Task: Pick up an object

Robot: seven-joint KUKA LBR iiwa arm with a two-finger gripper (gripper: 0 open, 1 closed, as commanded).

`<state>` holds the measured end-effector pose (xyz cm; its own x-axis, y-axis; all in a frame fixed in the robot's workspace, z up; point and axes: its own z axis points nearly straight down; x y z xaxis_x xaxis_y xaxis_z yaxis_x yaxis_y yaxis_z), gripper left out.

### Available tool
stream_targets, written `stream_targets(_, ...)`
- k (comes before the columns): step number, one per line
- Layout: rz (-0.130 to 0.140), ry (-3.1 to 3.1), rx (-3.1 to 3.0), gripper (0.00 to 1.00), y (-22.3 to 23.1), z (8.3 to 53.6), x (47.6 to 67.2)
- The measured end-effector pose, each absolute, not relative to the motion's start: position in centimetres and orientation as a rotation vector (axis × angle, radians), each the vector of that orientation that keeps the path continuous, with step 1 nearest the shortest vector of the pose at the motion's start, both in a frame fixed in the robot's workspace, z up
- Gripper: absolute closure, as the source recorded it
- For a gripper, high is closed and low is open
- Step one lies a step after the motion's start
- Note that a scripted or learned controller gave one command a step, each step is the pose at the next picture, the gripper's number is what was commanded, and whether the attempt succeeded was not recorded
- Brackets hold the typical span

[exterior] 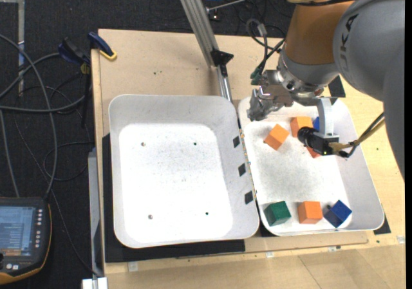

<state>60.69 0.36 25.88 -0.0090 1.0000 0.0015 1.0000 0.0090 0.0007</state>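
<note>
Claw (261, 106) low over right bin (360, 172), near orange block (277, 136). Cannot tell if apart or together. Nothing picked yet.

The orange block (300, 125) at the far end of the right bin (360, 172) is partly covered by the arm. The arm (360, 30) is cut off by the right edge. The handheld screen (22, 236) is cropped at lower left.
</note>
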Motion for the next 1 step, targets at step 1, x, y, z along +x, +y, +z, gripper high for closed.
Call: stream_targets(1, -0.002, -2.23, -2.212, 1.0, 5.82, 24.3, 61.86)
